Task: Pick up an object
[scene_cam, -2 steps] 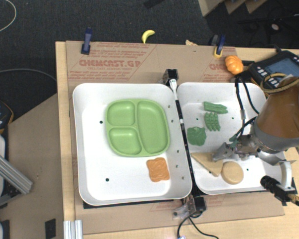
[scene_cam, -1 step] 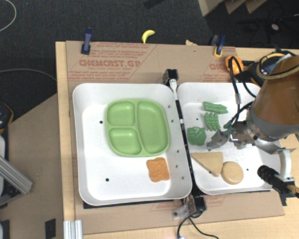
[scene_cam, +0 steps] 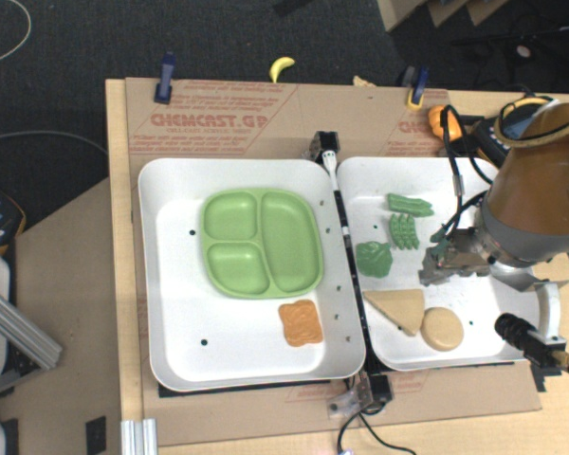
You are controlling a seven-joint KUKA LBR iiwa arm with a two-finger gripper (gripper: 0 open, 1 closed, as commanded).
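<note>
The arm (scene_cam: pixel 536 192) comes in from the right and hangs over the right bin (scene_cam: pixel 474 173), its bulky grey and orange wrist tilted so that the gripper (scene_cam: pixel 446 262) points down and leftward into the bin's middle. The gripper's dark, blocky end sits low over bare white floor, just right of the green toys and above the tan wedge; whether the fingers are wide or narrow I cannot tell, since they merge into one dark mass, and nothing shows between them. Black cables loop from the wrist toward the bin's far rim. The arm's body covers the right bin's right side, and its outer part is cut off by the frame. In the right bin lie a leafy green lump (scene_cam: pixel 374 258), a ridged green piece (scene_cam: pixel 404 230), a flatter green pod (scene_cam: pixel 410 204), a tan wedge (scene_cam: pixel 398 308) shaped like a cheese slice, and a round beige disc (scene_cam: pixel 442 329) touching the wedge's right end; all look like matte plastic play food, and all rest on the floor apart from the gripper. The left bin (scene_cam: pixel 171 282) holds a pale green plate (scene_cam: pixel 263 242) with three compartments and rounded corners, and near its lower right corner a bumpy orange square (scene_cam: pixel 302 322). Both bins are shallow, glossy white, with rounded rims, and stand on a brown board (scene_cam: pixel 218 117) printed with red lettering, held at its far edge by blue clamps (scene_cam: pixel 165 77).
</note>
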